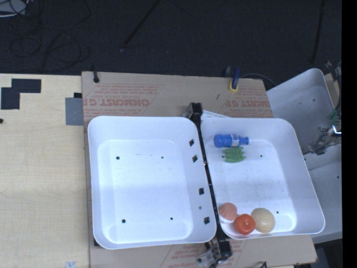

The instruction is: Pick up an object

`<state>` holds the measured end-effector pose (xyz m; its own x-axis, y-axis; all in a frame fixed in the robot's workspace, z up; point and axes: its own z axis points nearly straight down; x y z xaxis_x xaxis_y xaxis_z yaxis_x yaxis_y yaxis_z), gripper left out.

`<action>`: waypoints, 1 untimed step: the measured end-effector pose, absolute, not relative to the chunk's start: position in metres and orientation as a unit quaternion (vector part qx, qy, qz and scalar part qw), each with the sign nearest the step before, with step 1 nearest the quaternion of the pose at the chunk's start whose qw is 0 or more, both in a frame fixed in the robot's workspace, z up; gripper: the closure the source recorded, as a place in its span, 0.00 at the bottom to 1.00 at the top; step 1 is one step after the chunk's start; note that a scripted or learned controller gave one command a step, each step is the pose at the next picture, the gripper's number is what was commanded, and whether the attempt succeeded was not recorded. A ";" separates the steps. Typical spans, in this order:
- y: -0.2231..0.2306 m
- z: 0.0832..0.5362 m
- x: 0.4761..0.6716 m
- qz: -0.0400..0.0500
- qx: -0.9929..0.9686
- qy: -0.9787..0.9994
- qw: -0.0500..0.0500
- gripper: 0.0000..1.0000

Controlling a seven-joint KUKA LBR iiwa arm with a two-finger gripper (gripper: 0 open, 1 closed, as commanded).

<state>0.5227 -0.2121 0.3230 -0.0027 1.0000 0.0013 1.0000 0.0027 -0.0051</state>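
Smooth white plastic bins (pixel 100 149)

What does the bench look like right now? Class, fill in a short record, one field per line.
bins: two white bins, left bin and right bin, side by side
right bin, far end: blue bottle lying down, green toy just beside it
right bin, near corner: pink ball, red ball, tan ball, bunched together
under the bins: cardboard sheet

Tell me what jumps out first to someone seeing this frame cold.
Colour in the right bin: a blue bottle lying on its side near the far wall, with a green toy just in front of it. In that bin's near corner sit a pink shell-like piece, a red tomato and a tan ball, clustered together.
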 end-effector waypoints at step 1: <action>-0.212 0.291 0.537 0.001 -0.706 -0.708 0.003 1.00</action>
